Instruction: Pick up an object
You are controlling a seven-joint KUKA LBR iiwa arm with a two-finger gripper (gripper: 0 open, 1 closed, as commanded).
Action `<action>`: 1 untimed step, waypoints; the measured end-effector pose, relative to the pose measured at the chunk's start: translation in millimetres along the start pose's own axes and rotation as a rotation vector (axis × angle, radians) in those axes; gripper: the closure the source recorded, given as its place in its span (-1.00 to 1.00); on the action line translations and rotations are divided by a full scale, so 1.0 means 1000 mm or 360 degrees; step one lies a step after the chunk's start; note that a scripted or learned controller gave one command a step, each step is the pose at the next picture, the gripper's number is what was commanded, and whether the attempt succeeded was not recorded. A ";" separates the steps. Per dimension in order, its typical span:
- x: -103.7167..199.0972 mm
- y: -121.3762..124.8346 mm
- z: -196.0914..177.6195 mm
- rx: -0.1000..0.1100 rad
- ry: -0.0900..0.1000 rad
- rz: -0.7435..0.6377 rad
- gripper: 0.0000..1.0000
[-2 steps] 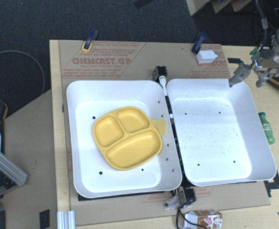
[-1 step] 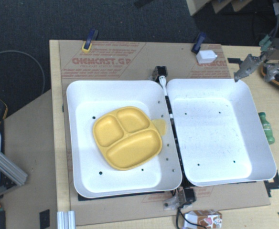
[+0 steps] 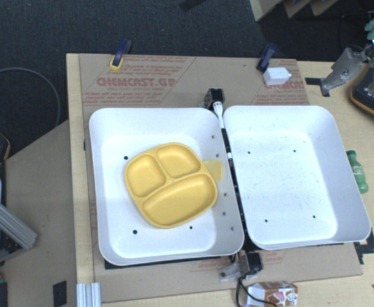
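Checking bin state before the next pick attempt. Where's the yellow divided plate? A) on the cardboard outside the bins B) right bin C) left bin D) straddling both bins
C: the yellow divided plate lies flat inside the left bin, fully within its walls, while the right bin shows just its white floor.

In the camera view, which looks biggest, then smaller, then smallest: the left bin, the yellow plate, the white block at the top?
1. Left bin, biggest.
2. Yellow plate, smaller; it sits inside that bin.
3. White block, smallest.
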State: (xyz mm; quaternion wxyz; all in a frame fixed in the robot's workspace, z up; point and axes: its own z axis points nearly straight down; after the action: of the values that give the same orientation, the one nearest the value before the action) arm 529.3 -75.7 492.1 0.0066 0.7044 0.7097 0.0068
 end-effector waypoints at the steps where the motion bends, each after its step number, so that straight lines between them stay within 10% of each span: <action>1: 0.044 -0.050 -0.049 0.0012 0.0001 0.0002 -1.00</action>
State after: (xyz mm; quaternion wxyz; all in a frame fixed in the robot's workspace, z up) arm 477.9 -31.8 539.9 0.0037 0.7049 0.7093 0.0043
